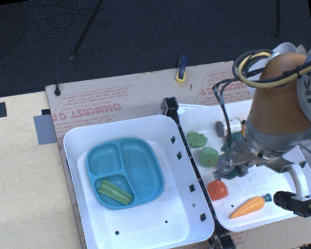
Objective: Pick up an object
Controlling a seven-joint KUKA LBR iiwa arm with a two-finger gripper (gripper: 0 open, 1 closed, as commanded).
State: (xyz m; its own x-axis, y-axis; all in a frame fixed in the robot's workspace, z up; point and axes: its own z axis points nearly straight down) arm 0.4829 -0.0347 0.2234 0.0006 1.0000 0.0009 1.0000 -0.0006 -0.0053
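Observation:
My gripper [224, 171] hangs low over the right bin [302, 213], under the orange-banded wrist. A red tomato-like toy [217, 190] lies just below and left of it, and a round green toy [208, 155] just above and left. A ridged green piece [195, 139] sits further back along the bin's left wall. An orange carrot with a green tip [247, 207] rests near the front wall. I see nothing between the gripper and the bin floor.
The left bin [103, 231] carries a blue divided plate [145, 164] with a green pod-shaped toy [114, 192] in its front-left compartment. A black divider rail [187, 163] separates the two bins. The arm covers the right bin's right half.

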